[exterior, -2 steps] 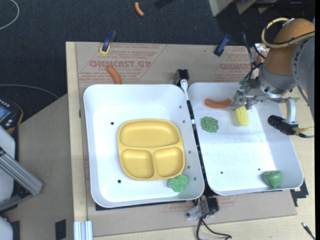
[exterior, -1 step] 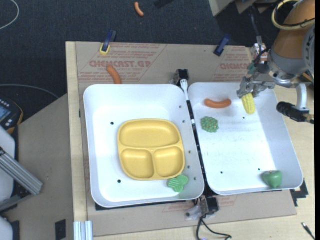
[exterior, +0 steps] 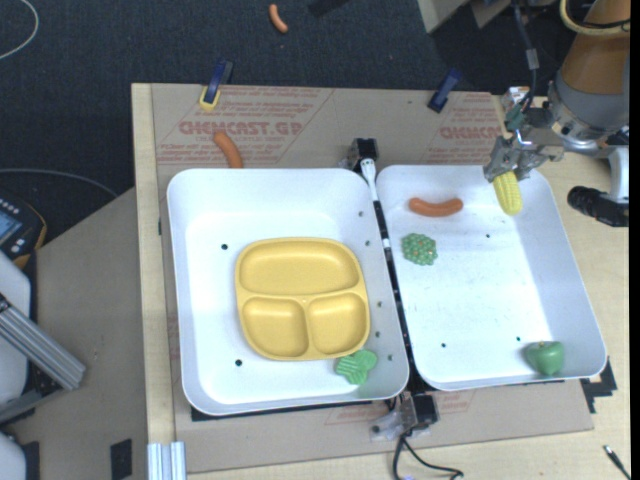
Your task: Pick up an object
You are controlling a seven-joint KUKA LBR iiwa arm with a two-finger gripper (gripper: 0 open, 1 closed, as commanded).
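Observation:
My gripper [exterior: 510, 171] hangs over the far right corner of the right bin [exterior: 500, 308]. It is shut on the top end of a yellow corn cob [exterior: 509, 195], which dangles below the fingers. In the same bin an orange sausage [exterior: 435, 206] lies left of the cob. A green knobbly piece [exterior: 419, 249] rests near the bin's left wall, and a green pepper [exterior: 545, 356] sits in the near right corner.
The left bin [exterior: 200, 268] holds a yellow divided plate [exterior: 302, 296] with a green leafy piece [exterior: 355, 366] at its near right edge. Another orange sausage [exterior: 228, 148] lies on the cardboard behind the left bin. Blue clamps [exterior: 213, 85] [exterior: 443, 92] grip the board's far edge.

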